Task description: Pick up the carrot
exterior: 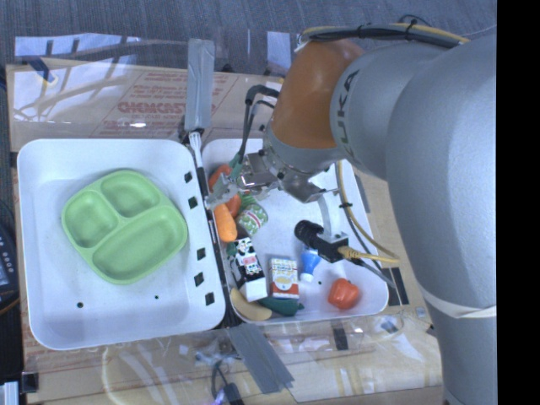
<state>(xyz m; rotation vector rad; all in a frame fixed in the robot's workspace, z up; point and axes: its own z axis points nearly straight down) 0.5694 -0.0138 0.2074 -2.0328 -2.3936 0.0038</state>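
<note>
Looking down on the bench, we see 2 shallow white bins side by side and read them from the near edge back. A strip of grey tape (261, 363) lies on the bench in front of the gap between them.

In the right bin (325, 309), a pale yellow curved piece (245, 307) and a dark green item (285, 307) lie touching along the near wall. Just behind them stands a small juice carton (283, 278). A red-orange round vegetable (342, 293) sits to its right and a black-and-white cow-patterned carton (245, 258) to its left. A small blue cup-like thing (310, 263) sits just beyond the juice carton.

Farther in, a can with a green label (252, 218) lies tilted. The carrot (224, 224) lies just left of it on the bin floor, along the left wall, its length running near to far. The gripper (240, 186) hangs just beyond the carrot's far end. We cannot tell whether it is released or clenched, nor whether it touches the carrot. An orange-red piece (221, 177) shows at its left, partly hidden. The grey arm (422, 133), with its orange band (314, 91), covers the bin's far right.

The left bin (51, 298) holds 1 green plate (125, 224) with 3 compartments, lying near its middle.

Beyond both bins lies a cardboard sheet (143, 104) with red print, and a second grey tape strip (199, 83) runs away from the join between them.
</note>
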